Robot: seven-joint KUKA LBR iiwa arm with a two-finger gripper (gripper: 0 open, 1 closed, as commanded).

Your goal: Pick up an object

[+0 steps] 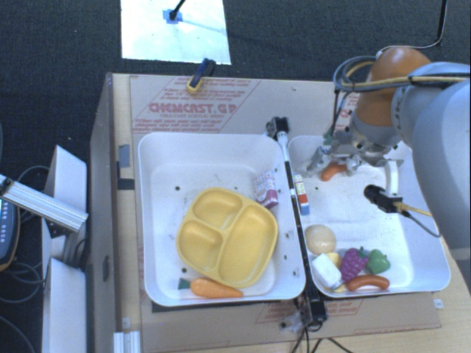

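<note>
At the near edge of the table [221, 94], the left bin [158, 197] holds an orange carrot [215, 289] lying along its near wall, with a small green piece just beside the carrot's left end. Behind the carrot sits a yellow divided plate [227, 235], filling the middle of that bin. A small red-and-white packet [266, 188] lies just past the plate's far right corner, close to the wall shared by the two bins.

In the right bin [430, 267], the near edge carries a cluster: a red sausage [366, 282] along the near wall, a white block [326, 271] at the near left corner, a purple bunch of grapes [354, 262] and a green pepper [378, 259] just behind the sausage. A pale round piece [320, 238] sits further back, beside the shared wall. A small white box with red and blue ends [301, 195] lies along that wall.

Further back in the right bin, the end effector [335, 164] hangs over the far left corner, its fingers spread on either side of a small orange object [331, 172] that lies on the bin floor; I cannot tell whether they grip it. The grey arm [434, 116] with its orange band reaches in from the right.

A yellow-and-blue tool [199, 76] rests at the far edge of the table.
</note>
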